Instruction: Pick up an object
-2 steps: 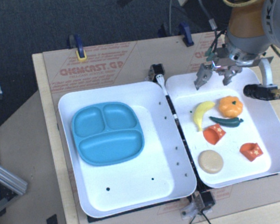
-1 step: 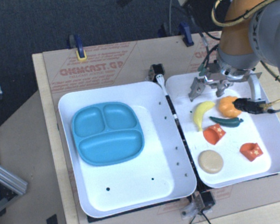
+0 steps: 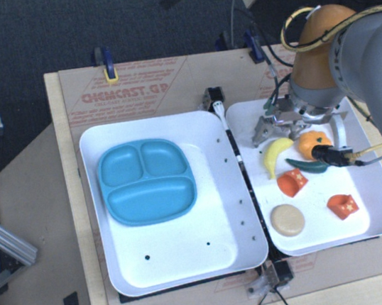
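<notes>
The right bin (image 3: 381, 215) holds the loose things: a yellow banana (image 3: 274, 153) lies near its far left corner, curving toward the bin's middle, with an orange (image 3: 311, 142) just beside it on the right. A dark green pepper-like piece (image 3: 306, 165) stretches across just in front of both, touching or nearly touching the orange. In front of the banana sits a red chunk (image 3: 292, 182), and nearer the front edge a tan round cookie-like disc (image 3: 287, 219) rests by the bin's left wall. A second red chunk (image 3: 342, 206) lies well apart toward the front right. The gripper (image 3: 278, 123) hangs low over the far left part of this bin, just behind the banana and orange; how its jaws stand cannot be told, since the metal parts blur together, and nothing is seen between them. The grey arm with its orange band (image 3: 318, 49) comes in over the bin's far right corner. The left bin (image 3: 123, 266) carries a blue divided plate (image 3: 147, 181) in its far left part, three compartments facing up. Both bins rest on a brown cardboard sheet (image 3: 137, 85) covering the bench.
</notes>
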`<state>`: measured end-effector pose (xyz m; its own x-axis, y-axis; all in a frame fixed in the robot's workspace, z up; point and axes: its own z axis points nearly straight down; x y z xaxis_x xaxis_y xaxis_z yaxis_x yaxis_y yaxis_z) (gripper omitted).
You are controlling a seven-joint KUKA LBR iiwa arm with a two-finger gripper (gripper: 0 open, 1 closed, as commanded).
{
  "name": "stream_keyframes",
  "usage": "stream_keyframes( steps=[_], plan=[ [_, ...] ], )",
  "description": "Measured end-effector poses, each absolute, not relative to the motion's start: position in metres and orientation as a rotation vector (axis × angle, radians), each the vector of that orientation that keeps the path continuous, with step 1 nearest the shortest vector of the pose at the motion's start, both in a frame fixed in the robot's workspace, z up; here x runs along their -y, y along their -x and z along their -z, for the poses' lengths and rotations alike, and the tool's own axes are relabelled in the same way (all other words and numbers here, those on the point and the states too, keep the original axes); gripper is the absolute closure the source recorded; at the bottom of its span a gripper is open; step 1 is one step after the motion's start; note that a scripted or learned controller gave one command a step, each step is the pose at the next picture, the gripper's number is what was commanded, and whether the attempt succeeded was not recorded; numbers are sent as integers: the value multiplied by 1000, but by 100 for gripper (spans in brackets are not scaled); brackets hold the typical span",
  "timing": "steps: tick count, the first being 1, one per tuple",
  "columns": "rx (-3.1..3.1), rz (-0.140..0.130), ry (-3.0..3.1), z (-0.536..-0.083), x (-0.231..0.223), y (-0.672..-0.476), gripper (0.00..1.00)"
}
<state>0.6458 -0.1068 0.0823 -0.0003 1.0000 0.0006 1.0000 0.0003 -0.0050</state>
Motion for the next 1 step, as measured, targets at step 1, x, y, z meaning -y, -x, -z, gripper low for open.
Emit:
stream_keyframes(
  steps=[1],
  plan=[
    [2222,1,2222,-96,107,-647,100]
  ],
)
